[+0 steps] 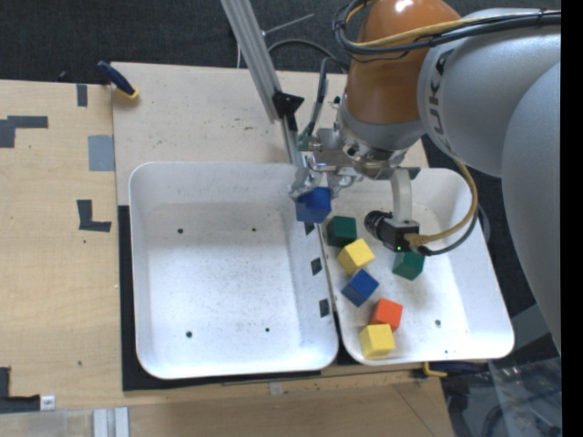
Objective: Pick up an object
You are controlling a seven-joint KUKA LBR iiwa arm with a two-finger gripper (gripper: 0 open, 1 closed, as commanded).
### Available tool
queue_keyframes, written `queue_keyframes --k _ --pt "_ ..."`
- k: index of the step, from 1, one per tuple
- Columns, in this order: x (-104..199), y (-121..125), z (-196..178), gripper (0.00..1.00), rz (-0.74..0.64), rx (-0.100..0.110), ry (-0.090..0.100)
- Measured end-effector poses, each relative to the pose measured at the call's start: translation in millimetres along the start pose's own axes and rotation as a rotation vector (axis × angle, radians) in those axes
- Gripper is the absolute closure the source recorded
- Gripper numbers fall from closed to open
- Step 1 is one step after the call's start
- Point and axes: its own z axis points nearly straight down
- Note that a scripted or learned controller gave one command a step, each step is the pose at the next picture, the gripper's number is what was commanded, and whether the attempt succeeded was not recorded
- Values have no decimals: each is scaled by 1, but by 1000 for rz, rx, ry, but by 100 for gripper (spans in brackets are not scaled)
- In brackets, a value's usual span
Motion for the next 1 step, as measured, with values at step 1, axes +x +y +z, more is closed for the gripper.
queue_keyframes --k 1 --pt "36 -33 8 100 0 1 -1"
